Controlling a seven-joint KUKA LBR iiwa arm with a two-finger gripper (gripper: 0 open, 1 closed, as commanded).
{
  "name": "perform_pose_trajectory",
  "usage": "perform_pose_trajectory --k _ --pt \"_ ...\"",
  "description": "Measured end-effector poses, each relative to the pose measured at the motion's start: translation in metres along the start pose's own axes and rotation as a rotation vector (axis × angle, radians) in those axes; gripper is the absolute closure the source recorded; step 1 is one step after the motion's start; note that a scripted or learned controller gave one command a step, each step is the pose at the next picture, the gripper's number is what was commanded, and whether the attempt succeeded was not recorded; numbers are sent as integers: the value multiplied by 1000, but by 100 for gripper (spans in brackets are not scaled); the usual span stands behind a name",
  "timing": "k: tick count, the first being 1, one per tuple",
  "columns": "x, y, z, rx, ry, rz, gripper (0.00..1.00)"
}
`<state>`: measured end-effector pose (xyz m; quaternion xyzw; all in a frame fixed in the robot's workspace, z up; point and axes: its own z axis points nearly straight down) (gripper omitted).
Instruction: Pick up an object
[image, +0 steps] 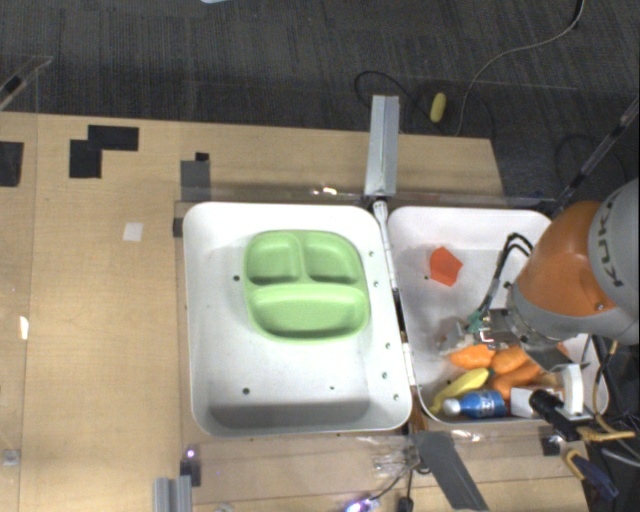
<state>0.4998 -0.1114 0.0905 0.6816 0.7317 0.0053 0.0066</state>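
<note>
Bins side by side on the bench. Left bin (215, 300) holds a green divided plate (304, 283), three compartments, sitting flat near the middle, two small wells on the far side.

Right bin (470, 225): orange-red block (445, 266) alone toward the far side, well apart from the rest. Near edge of that bin has the clutter: orange carrot-like pieces (490, 358), a yellow banana-shaped piece (462, 383), a blue bottle (480, 405) with a silver cap at its left end, and something white (528, 400) just right of it.

Arm (580, 270) comes in from the right, wrist low over the near right part of the bin. Gripper (478, 325) seems to sit just far of the carrot pieces, but the wrist hides most of it, so can't tell how wide the claw is or whether it has anything.

Key relation, my read: nearest candidates lie just to the near side of the claw, touching each other. Banana's long axis runs left-near to right-far; bottle's runs left-right, cap pointing left. Tight pile (risk of pinching two at once). Block is the cleaner target, but it lies far-left of the claw.
</note>
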Motion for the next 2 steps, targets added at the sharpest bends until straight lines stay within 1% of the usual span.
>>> perform_pose_trajectory --k 1,2 --pt "1 2 -10 -4 0 -2 100" --pt "57 99 -94 11 2 26 100"
